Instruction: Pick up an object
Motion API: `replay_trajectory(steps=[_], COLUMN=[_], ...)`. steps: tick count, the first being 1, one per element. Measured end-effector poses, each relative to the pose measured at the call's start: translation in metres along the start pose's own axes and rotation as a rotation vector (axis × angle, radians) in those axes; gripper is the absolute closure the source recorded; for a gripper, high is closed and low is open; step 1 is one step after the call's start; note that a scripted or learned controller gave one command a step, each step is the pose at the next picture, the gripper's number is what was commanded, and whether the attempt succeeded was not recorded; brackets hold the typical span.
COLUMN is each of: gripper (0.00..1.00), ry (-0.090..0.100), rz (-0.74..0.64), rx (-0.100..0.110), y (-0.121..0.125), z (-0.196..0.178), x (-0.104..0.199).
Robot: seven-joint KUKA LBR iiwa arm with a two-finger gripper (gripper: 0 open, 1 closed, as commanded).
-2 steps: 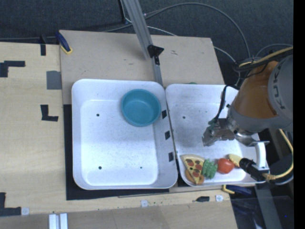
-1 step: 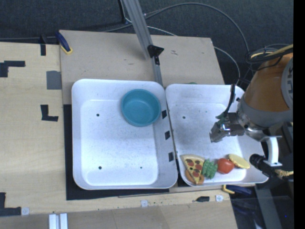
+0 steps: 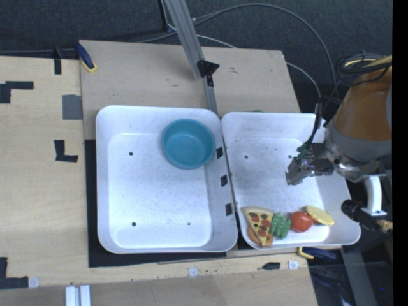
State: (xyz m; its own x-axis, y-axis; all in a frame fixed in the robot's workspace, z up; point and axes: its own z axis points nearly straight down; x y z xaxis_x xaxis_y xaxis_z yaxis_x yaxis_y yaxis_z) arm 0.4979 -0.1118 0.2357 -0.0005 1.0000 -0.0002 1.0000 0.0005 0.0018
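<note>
My gripper [image 3: 294, 173] hangs over the right half of the right bin [image 3: 268, 142], above its bare floor. Along that bin's near wall lie a pizza slice [image 3: 257, 224], a green leafy toy [image 3: 279, 224], a red tomato [image 3: 301, 221] and a yellow piece [image 3: 319, 215]. The gripper sits up and slightly left of the tomato, apart from all of them. Nothing shows between its dark fingers, and their state is unclear from this angle. A blue bowl [image 3: 187, 143] stands at the far right of the left bin [image 3: 127, 190].
A grey slanted pole [image 3: 186, 30] runs from the top down to the divide between the bins. Cables loop over the dark floor at the top right. Yellow clips sit at the bench's far left corner [image 3: 87, 60] and near edge [image 3: 306, 253].
</note>
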Motion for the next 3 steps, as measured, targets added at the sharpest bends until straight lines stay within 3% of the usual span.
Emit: replay_trajectory(steps=[2, 3], gripper=[1.00, 1.00], ry=[0.001, 0.001], rz=[-0.004, -0.003], rx=[0.003, 0.004], y=[-0.009, -0.013], z=[-0.009, 0.006], x=[0.103, 0.154])
